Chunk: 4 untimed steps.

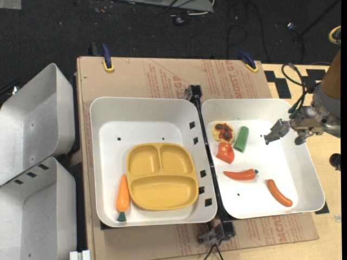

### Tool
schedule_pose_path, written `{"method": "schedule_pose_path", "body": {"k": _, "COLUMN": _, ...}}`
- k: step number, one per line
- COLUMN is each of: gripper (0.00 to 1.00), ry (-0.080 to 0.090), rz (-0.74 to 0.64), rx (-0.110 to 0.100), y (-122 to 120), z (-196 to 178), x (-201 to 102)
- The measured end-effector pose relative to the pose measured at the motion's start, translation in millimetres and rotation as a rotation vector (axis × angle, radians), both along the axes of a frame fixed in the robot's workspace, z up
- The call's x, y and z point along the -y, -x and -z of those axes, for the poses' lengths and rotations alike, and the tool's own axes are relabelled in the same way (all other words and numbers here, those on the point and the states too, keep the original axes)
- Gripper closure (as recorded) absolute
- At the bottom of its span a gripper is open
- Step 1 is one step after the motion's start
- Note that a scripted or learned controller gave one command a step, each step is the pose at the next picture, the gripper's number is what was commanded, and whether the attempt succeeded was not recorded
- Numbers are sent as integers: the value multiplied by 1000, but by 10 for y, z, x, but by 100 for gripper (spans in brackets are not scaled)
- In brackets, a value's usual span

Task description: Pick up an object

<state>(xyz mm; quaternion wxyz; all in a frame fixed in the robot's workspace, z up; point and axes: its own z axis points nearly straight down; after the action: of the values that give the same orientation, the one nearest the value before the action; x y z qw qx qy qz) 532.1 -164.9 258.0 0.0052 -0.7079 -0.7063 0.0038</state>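
Handling: toy food in the right bin (303,150) looks like light, hollow moulded plastic, stiff and somewhat slick, so I judge a pinch across the narrow width safer than one along the length, where a piece could squirt out.
Best hold: sausage (279,193), taken across its middle; it lies alone near the bin's front right corner, well apart from the other pieces, with bare floor on both long sides for the jaws.
Second choice: green cucumber piece (241,138), a short rounded cylinder, gripped across its width; it lies just beside the pizza slice (223,131) and strawberry (226,153), so there is less room.
Looks: sausage is orange-red, smooth, slightly curved with rounded ends; red chilli pepper (240,174) is long, thin and tapering with a dark stem tip at its right end; strawberry is a red wedge-like lump; pizza slice is yellow with dark red toppings, though at this size its detail is hard to read.
Where: all 5 pieces sit in the right bin, 3 clustered near its left wall, chilli and sausage nearer the front.
Gripper (287,130): hovers over the right bin's upper right part, reaching in from the right; jaws spread, with nothing between them.
Left bin (103,145): holds a yellow 3-compartment tray (161,176) and an orange carrot (123,195) just beside the tray's left edge.
Surface (162,77): brown board under both bins.
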Motion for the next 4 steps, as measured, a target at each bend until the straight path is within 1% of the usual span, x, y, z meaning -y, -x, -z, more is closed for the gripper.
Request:
{"method": "schedule_pose_path", "body": {"k": 1, "gripper": 0, "ry": 2, "rz": -3, "rx": 12, "y": -23, "z": -66, "x": -6}}
{"method": "schedule_pose_path", "body": {"k": 2, "gripper": 0, "ry": 1, "rz": -1, "rx": 7, "y": -21, "z": 578, "x": -2}}
{"method": "schedule_pose_path", "body": {"k": 3, "gripper": 0, "ry": 0, "rz": -1, "rx": 6, "y": 18, "z": 1218, "x": -34}}
{"method": "schedule_pose_path", "body": {"k": 4, "gripper": 0, "ry": 1, "rz": -1, "rx": 8, "y": 27, "z": 1687, "x": -42}}
